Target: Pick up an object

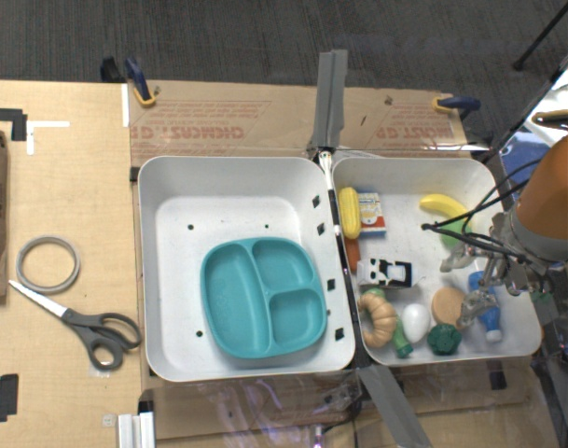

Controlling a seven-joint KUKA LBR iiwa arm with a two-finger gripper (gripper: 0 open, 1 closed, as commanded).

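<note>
My gripper point(480, 293) hangs low over the right end of the right bin point(409, 168), reaching in from the right with cables trailing across it. Directly beneath and beside it lie a tan round piece point(446, 304) and a blue and white bottle-like item point(490, 321), partly hidden by the gripper. A dark green broccoli piece point(443, 340) sits just in front of them. Further left are a white egg point(414, 320), a croissant point(379, 314), a black and white toy point(386, 273), a corn cob point(349, 212), a small box point(370, 211) and a banana point(442, 205).
The left bin point(162, 250) holds a teal divided plate point(264, 296). On the bench to the left lie scissors point(83, 325) and a tape roll point(48, 262). Cardboard point(228, 129) with clamps runs behind both bins.
</note>
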